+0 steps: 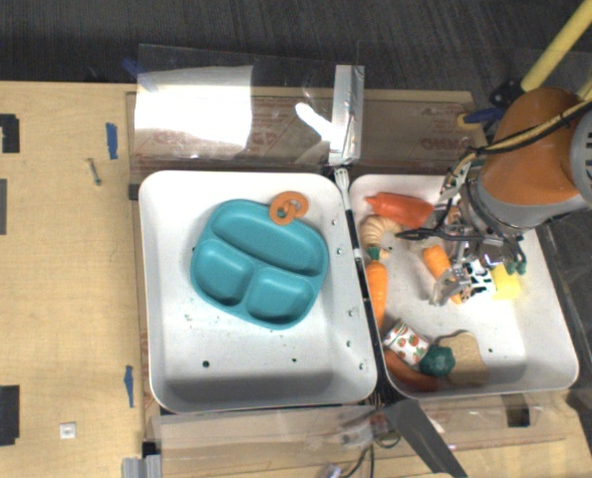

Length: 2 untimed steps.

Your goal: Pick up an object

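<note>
The claw hangs low in the right bin among toys, its open-or-closed state unclear

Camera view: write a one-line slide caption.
Gripper poised over toy-filled right bin; teal divided plate in left bin.

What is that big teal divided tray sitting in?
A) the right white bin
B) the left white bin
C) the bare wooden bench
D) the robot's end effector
B: the teal tray lies inside the left white bin, with a small orange piece at its upper edge.
</note>
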Available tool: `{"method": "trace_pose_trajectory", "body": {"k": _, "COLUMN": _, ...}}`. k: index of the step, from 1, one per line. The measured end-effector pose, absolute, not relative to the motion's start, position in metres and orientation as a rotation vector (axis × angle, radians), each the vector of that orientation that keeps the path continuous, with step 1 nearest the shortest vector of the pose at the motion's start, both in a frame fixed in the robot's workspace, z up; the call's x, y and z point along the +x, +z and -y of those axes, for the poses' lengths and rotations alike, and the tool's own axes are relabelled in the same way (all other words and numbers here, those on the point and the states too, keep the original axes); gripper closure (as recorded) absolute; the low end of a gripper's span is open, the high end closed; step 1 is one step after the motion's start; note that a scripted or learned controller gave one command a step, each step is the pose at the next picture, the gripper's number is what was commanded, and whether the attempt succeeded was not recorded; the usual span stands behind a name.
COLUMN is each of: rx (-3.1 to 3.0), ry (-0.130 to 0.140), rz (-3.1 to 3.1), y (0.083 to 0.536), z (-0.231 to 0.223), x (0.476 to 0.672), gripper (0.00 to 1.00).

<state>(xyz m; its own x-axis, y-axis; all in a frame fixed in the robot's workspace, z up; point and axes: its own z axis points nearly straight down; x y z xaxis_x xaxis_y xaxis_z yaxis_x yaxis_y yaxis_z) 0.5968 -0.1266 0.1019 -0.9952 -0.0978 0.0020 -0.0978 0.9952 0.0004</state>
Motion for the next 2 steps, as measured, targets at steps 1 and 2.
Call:
{"method": "trace_pose_trajectory", "body": {"k": 1, "rx": 0.162, "ry": 0.001, "rz": 3.153, "y": 0.118, "z": 0.123, "x": 0.602, "gripper": 1.0}}
{"method": "trace_pose_trajectory", "body": {"k": 2, "rx": 0.554, "ry": 0.003, "rz": 3.101, "y": 0.089, "z": 0.17, "x": 0.549, "gripper": 1.0}}
